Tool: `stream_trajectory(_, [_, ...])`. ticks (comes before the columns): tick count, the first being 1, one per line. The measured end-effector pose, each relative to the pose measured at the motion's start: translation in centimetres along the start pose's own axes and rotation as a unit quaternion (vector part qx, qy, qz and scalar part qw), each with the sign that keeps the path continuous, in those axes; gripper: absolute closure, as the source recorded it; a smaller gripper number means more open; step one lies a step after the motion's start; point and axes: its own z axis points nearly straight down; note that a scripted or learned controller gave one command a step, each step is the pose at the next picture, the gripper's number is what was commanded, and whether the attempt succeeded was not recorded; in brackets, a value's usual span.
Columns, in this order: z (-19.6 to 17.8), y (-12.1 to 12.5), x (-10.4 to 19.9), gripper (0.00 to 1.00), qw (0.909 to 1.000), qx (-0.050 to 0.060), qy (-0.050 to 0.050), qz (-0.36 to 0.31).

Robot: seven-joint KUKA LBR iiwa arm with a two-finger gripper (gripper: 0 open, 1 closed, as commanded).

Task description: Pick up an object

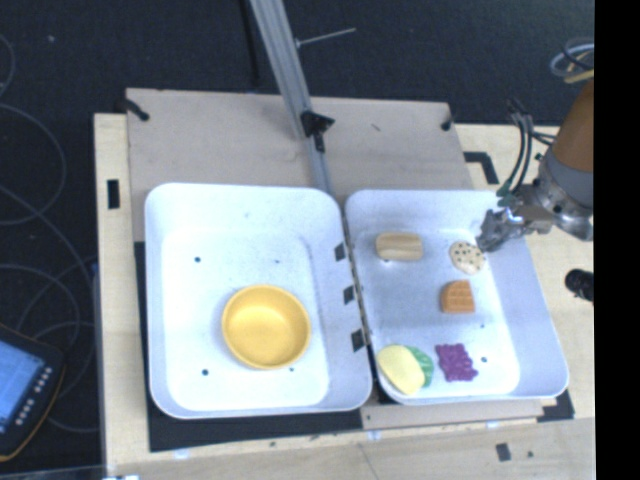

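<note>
The right bin (400, 308) holds a tan bread roll (399, 247), a round speckled cookie (465, 257), an orange block (458, 297), a purple grape bunch (456, 361) and a yellow-green piece (404, 369) at its front edge. A yellow bowl (265, 326) sits in the left bin (200, 238). My gripper (492, 232) hangs at the right bin's far right side, just right of and above the cookie. Nothing shows between its fingers.
A grey metal pole (285, 63) slants from the top down to the gap between the bins. Black cables (520, 158) run by the arm at the right. A tablet (20, 388) lies at the lower left, off the bench.
</note>
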Motion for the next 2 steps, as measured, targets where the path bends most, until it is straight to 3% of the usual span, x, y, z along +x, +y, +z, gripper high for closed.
stream_trajectory(1, [-0.6,0.1,-0.1,1.0,1.0,0.003,0.001,-0.001])
stream_trajectory(2, [-0.6,-1.8,5.0,1.0,1.0,0.004,0.002,-0.001])
